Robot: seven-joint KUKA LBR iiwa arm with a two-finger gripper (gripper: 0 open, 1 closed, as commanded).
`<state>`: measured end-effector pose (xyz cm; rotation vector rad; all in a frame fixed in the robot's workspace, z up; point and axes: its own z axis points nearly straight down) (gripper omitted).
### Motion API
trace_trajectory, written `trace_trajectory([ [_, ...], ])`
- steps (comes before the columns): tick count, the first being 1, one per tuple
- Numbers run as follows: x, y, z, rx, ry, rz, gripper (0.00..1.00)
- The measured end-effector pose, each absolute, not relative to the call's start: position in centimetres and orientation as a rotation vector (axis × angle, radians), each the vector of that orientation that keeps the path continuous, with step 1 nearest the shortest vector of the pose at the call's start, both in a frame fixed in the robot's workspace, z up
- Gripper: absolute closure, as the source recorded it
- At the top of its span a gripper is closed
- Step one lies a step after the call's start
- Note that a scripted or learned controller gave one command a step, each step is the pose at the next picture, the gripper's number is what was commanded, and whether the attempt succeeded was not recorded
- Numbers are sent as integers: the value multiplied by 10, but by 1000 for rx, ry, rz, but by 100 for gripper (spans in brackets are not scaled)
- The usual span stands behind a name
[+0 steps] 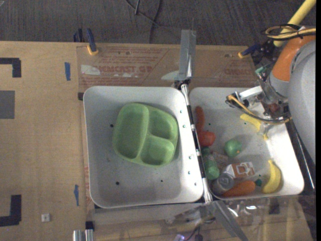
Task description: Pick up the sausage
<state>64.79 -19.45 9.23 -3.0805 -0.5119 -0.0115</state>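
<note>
The sausage (199, 118), a reddish-brown stick, lies lengthwise along the left wall of the right bin (293, 157), near its far end. Just below it sits a red tomato-like item (205, 138). My gripper (264, 118) hangs over the far right part of the same bin, well to the right of the sausage and apart from it. Nothing shows in its grasp.
The right bin also holds a green apple (232, 147), a green vegetable (211, 168), a small carton (239, 170), a carrot (240, 188) and a banana (273, 177). A green divided plate (146, 133) lies in the left bin (100, 174). A metal divider (186, 59) stands between the bins.
</note>
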Motion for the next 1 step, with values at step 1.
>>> trace_trajectory([
  [1,637,-222,213,-3117,-386,1,0],
])
